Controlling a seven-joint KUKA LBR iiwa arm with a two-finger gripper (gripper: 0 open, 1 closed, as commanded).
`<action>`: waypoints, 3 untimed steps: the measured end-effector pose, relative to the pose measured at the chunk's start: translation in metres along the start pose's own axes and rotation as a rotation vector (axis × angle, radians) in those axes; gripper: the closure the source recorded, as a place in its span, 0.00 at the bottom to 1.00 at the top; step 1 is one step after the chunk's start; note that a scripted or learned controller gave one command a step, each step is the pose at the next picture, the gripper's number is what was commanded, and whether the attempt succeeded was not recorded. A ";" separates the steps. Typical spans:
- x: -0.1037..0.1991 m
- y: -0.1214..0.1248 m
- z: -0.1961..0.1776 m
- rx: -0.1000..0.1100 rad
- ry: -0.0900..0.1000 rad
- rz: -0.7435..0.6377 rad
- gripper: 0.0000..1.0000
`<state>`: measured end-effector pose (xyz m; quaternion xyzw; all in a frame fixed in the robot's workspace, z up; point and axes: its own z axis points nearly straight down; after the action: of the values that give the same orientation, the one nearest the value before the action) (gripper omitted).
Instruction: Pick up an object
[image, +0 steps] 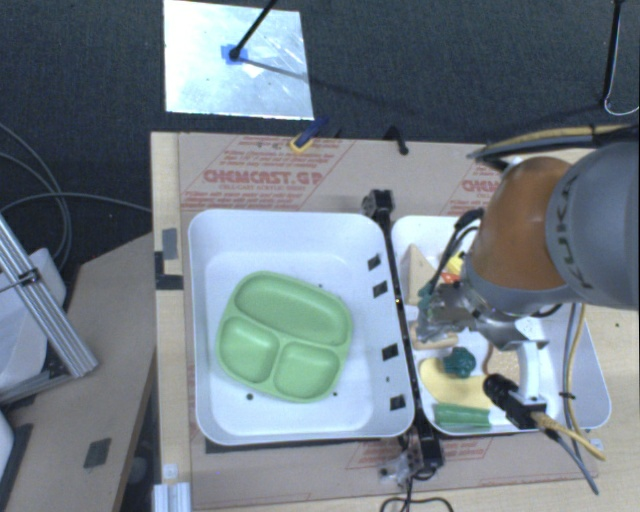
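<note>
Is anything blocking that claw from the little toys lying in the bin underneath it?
Nothing visible does. The gripper hangs over the right bin, right above the teal object, yellow piece and green block, with no other thing between.

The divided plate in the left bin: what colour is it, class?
Light green; the divided plate shows plainly in the camera view, lying in the left bin.

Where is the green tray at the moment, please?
The green tray lies in the left bin, near its middle, left of the divider and apart from the arm over the right bin.
</note>
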<state>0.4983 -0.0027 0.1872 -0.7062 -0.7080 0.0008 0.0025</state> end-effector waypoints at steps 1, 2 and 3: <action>0.074 -0.012 0.004 -0.005 0.001 -0.009 1.00; 0.129 -0.013 0.078 0.000 0.000 -0.006 1.00; 0.140 -0.008 0.100 -0.013 0.000 -0.001 1.00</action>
<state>0.4892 0.1373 0.0871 -0.7056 -0.7085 -0.0038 -0.0021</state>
